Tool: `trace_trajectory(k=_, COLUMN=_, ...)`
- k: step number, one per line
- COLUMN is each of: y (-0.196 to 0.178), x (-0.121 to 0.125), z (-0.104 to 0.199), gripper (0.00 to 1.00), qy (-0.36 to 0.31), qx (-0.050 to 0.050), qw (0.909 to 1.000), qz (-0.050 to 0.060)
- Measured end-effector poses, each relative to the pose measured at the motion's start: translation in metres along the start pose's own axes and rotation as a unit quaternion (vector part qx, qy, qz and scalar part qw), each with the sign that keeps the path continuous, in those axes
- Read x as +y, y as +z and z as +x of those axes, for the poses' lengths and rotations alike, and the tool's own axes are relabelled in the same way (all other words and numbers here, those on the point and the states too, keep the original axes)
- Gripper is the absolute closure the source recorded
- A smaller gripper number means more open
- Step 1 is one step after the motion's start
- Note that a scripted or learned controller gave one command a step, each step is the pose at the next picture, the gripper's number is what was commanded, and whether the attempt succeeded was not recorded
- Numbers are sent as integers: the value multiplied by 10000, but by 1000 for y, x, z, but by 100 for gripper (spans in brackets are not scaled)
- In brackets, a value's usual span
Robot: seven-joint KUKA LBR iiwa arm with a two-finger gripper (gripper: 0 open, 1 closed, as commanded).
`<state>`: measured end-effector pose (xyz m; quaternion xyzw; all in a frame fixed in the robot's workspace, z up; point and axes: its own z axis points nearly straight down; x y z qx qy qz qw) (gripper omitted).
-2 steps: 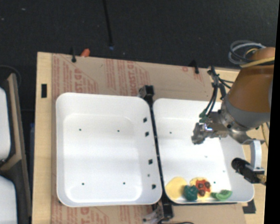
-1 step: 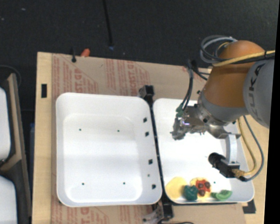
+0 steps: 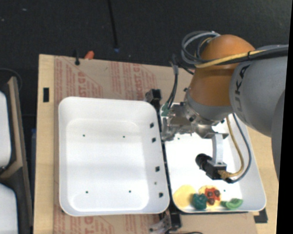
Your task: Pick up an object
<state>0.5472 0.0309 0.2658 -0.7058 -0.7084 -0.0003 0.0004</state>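
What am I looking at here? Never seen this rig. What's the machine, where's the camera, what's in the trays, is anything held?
This is one picture from a single camera fixed above a bench, looking down at a slant. The big grey thing with the orange band is a robot arm reaching in from the right. A program drives it to pick up an object.

Two shallow white bins sit side by side on the bench. The left bin has nothing in it. The arm hangs over the right bin. Four small things lie along that bin's lower edge in the picture: a pale yellow disc, a blue-green lump, a red and orange piece and a green piece.

The arm's own bulk covers its tip, so I cannot tell whether it holds anything.
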Motion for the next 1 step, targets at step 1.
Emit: trace_trajectory(k=1, y=4, x=15, z=45, gripper=100, qy=2, qx=-3, qw=10000, qz=-1)
